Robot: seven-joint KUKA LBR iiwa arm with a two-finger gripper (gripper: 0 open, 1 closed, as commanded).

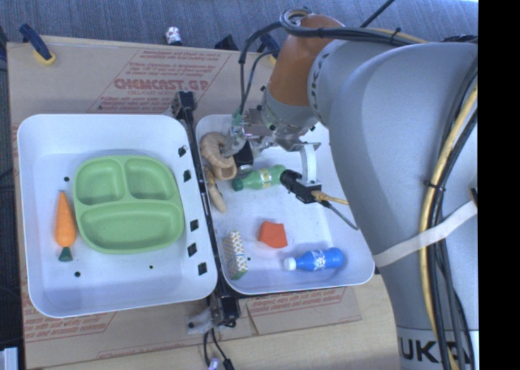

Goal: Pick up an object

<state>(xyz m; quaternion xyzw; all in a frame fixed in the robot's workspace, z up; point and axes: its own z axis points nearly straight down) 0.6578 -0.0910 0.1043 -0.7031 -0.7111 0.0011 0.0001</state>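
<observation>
My gripper (241, 139) hangs low over the back left part of the right bin (351, 267), right beside a tan curved toy (218, 163) that lies along the bin's left wall. A green bottle (258, 179) lies on its side just in front of the gripper. Farther forward are an orange wedge (273, 234), a blue bottle (317, 260) on its side and a small patterned block (236, 253). Nothing shows between the fingers.
The left bin (41, 279) holds a green divided plate (128, 203) and an orange carrot (64, 223) by its left wall. The arm's large grey body covers the right bin's right side. Cardboard lies beneath both bins.
</observation>
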